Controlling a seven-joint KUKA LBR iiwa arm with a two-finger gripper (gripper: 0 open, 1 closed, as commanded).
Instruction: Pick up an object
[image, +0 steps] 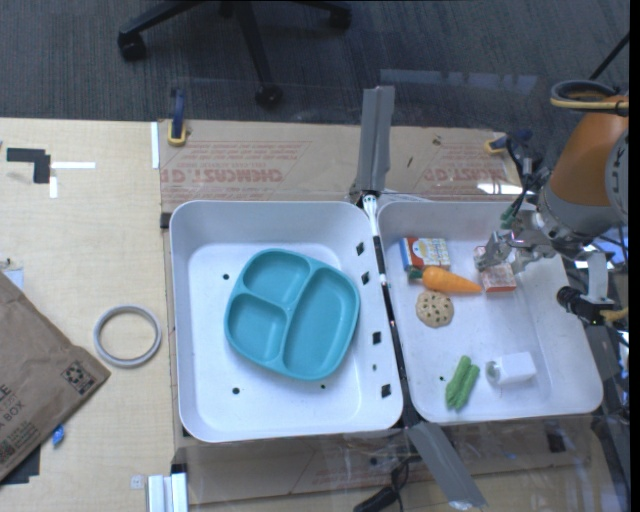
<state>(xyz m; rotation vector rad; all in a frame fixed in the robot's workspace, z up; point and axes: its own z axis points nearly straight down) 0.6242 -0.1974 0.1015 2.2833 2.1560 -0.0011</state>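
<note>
Camera view: the arm (590, 165) comes in from the right edge and bends down over the far right part of the right bin (560, 400), its orange band high above the wrist and its grey wrist tilted toward the bin's middle. The gripper (497, 257) sits low over the bin floor near the far wall, right beside a small red and white packet (499, 281) that lies just under its tip. Whether the tool is clenched or released cannot be told from here, and nothing can be seen lifted off the floor.

Along the right bin's far wall, near its left edge, lies a flat snack box (428, 250) with a carrot (449, 282) resting across its near side, the carrot's tip pointing toward the packet. Just nearer than the carrot lies a round cookie (434, 310). Toward the near edge, a green pea pod (461, 382) lies lengthwise, and just to its right sits a small white block (512, 370).

The left bin (195, 400) carries a teal divided plate (292, 313) set at a slant in its middle. On the bench left of that bin lies a roll of tape (127, 334), with a brown cardboard box (35, 385) at the left edge.
</note>
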